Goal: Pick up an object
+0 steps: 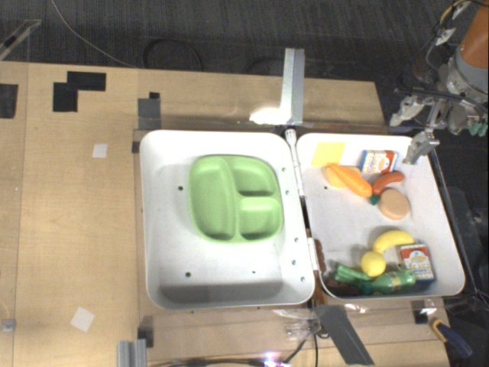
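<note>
We see two shallow white plastic bins side by side on the pale wooden table point(69, 228), split by a metal divider point(294, 90). We take the right bin point(451, 243) as our landmark. The left bin point(164, 281) beside it holds a smooth green compartment tray point(233, 197) with rounded corners and bare white floor all round it.

Inside the right bin, a flat yellow square card point(328, 154) lies at the far left corner. Just right of it sits a small printed box point(377, 161), with a glossy orange carrot point(348, 180) and a red sausage-shaped piece point(388, 180) in front. A round tan bun-like piece point(394, 204) rests just beside the sausage. The near edge is crowded: a curved yellow banana point(393, 240), a lemon point(373, 263), a second printed box point(417, 261) and a green bottle lying on its side point(382, 281). The bin's middle floor is open.

The pincer point(422, 145) hangs at the right bin's far right corner, over the rim, apart from every item. We cannot tell whether its tips are spread or closed; nothing shows between them.
</note>
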### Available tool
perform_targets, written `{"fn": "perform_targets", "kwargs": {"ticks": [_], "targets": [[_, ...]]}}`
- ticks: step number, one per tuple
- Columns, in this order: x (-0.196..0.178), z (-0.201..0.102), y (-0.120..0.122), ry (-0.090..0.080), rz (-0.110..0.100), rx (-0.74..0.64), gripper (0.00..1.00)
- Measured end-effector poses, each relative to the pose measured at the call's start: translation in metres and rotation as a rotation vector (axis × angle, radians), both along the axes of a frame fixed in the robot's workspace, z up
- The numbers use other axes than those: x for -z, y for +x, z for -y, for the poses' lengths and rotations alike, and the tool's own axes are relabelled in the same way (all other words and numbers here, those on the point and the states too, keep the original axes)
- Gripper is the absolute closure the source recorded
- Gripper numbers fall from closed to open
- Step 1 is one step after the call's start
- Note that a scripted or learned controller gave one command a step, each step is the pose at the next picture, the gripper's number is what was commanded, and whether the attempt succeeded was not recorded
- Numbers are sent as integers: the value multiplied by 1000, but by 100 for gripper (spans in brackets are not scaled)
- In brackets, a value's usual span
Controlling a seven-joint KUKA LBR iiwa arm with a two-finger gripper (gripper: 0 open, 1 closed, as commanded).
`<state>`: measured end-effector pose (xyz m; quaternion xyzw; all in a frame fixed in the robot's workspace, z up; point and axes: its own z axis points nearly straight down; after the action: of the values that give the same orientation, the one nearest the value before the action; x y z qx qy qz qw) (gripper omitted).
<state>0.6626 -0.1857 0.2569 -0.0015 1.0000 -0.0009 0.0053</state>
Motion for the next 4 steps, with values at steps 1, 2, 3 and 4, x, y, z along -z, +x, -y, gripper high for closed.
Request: {"fn": "perform_targets", "kwargs": {"ticks": [1, 2, 3, 4], "targets": [[157, -1, -28, -1, 5, 25, 0], [168, -32, -41, 1, 2, 30, 0], [167, -47, -96, 1, 5, 138, 0], [166, -45, -155, 0, 8, 119, 0]]}}
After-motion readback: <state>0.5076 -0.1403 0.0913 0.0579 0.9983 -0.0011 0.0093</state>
